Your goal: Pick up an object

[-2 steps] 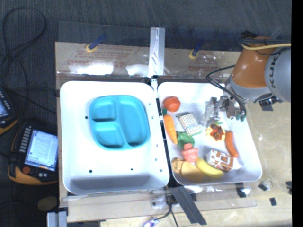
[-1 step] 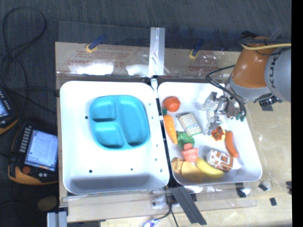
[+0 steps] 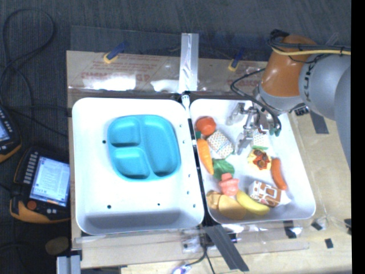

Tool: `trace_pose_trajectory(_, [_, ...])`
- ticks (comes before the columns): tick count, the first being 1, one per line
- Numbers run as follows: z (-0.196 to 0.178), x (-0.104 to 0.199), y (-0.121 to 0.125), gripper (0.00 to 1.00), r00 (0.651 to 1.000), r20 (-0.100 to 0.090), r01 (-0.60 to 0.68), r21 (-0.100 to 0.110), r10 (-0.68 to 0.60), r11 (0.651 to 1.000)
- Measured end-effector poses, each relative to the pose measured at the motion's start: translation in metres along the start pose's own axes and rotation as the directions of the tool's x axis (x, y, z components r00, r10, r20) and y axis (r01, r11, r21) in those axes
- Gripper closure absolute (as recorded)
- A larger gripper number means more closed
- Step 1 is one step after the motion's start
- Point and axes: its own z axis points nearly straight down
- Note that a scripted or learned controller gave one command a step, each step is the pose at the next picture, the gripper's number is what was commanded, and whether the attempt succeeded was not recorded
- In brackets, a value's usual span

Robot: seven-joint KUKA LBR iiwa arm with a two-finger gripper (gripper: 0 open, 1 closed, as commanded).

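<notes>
The bench point(image 3: 319, 153) is carrying two white bins side by side. The left bin point(image 3: 91, 170) is holding a blue tray point(image 3: 142, 146) with three compartments, sitting near its middle. The right bin point(image 3: 302, 193) is holding a scatter of toy food.

The arm point(image 3: 319, 81) is reaching in from the right, its orange band point(image 3: 282, 73) hanging over the bin's far right corner. The gripper point(image 3: 246, 131) is pointing down into the upper part of the right bin, its metal fingers point(image 3: 235, 114) standing apart with nothing between them; one fingertip is sitting close to a checkered packet point(image 3: 220, 144), but whether they are touching cannot be told.

In the bin, a banana point(image 3: 251, 203) is lying along the near side, touching a brown item point(image 3: 219, 201) at its left. A long carrot point(image 3: 204, 156) is lying against the left wall. A boxed item point(image 3: 266, 193) is resting just right of the banana, and a sausage point(image 3: 278, 173) is lying near the right wall. A red tomato point(image 3: 205, 124) is sitting at the top left. A pink piece point(image 3: 228, 184) is lying just below a green piece point(image 3: 223, 167). A small red and yellow piece point(image 3: 260, 157) is lying beside the sausage.
</notes>
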Motion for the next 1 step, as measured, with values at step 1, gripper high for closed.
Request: trace_pose_trajectory(1, [-0.0126,-0.0024,-0.0003,1.0,1.0,0.008,0.001,0.005,-0.001,1.0])
